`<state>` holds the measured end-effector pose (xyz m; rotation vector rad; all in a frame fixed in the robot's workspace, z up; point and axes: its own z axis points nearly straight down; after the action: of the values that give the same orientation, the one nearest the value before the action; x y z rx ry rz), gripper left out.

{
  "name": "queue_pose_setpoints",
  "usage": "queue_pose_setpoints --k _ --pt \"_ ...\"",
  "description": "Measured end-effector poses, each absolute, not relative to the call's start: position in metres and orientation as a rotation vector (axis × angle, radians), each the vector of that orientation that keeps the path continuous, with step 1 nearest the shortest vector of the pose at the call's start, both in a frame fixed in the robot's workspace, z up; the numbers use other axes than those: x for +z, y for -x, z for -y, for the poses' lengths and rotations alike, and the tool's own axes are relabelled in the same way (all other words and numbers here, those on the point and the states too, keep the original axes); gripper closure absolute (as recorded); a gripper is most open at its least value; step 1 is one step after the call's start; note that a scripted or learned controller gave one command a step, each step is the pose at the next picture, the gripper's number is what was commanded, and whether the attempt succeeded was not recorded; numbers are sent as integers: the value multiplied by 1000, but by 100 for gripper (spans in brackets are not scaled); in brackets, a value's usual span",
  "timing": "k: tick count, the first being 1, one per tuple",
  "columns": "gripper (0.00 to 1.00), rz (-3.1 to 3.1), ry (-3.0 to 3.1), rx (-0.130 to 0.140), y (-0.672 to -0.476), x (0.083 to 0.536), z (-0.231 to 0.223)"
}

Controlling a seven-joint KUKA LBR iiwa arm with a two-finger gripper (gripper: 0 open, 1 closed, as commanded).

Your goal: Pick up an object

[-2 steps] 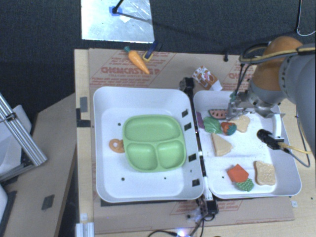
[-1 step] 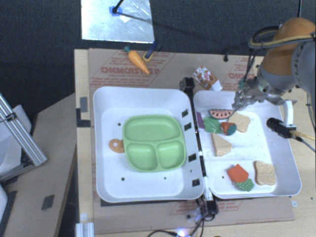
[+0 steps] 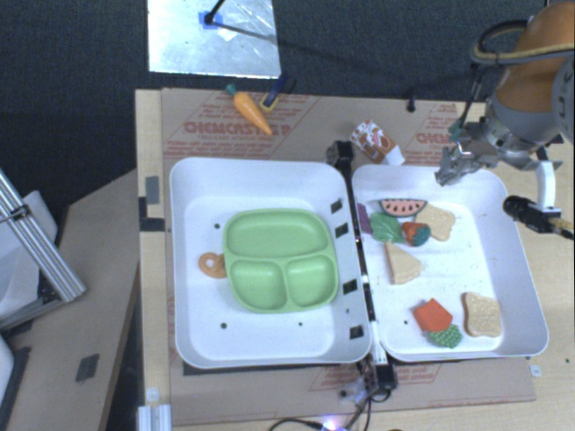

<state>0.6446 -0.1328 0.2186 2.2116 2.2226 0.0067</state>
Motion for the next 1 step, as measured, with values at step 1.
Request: queue_pose_setpoints --k 1 --pt "100 -2230 -2211 3 -645 219 79"
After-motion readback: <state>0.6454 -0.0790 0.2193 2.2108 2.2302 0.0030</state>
